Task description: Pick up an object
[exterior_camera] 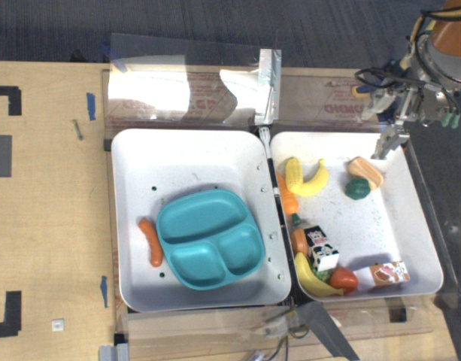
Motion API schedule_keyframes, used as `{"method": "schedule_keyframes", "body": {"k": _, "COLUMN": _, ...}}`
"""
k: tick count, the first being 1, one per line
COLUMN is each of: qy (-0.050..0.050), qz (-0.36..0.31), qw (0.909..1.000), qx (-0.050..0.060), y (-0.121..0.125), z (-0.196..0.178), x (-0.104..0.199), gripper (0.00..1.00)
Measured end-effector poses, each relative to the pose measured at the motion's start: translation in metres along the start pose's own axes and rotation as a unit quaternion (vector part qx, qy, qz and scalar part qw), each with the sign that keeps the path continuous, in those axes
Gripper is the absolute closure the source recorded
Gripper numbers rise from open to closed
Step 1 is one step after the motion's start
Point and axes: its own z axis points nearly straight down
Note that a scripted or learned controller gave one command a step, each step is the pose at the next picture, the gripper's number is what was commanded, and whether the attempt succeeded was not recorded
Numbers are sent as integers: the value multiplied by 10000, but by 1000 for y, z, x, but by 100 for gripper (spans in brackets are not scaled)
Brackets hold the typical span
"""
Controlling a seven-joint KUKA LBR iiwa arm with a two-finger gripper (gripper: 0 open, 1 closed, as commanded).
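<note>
The end effector (386, 143) hangs over the far right corner of the right bin (410, 224); its state cannot be determined. No object is visible in it. Just beside it lie a tan bread piece (365, 170) touching a green ball (357, 189). Bananas (305, 179), a tomato (344, 279) and a carton (389, 274) lie elsewhere. The left bin (132, 164) holds a teal divided tray (210, 237) and a sausage (151, 243).

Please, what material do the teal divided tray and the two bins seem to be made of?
Teal divided tray: likely moulded plastic, smooth, semi-matte; even colour, rounded compartment edges. Left bin and right bin: probably white plastic, slightly glossy, with soft highlights and rounded corners; painted metal cannot be excluded.
</note>
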Motion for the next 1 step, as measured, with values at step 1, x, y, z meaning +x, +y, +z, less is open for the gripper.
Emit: {"method": "schedule_keyframes", "body": {"k": 1, "qy": 122, "qz": -1125, "qw": 9936, "qx": -39, "y": -77, "z": 155, "x": 23, "gripper": 0}}
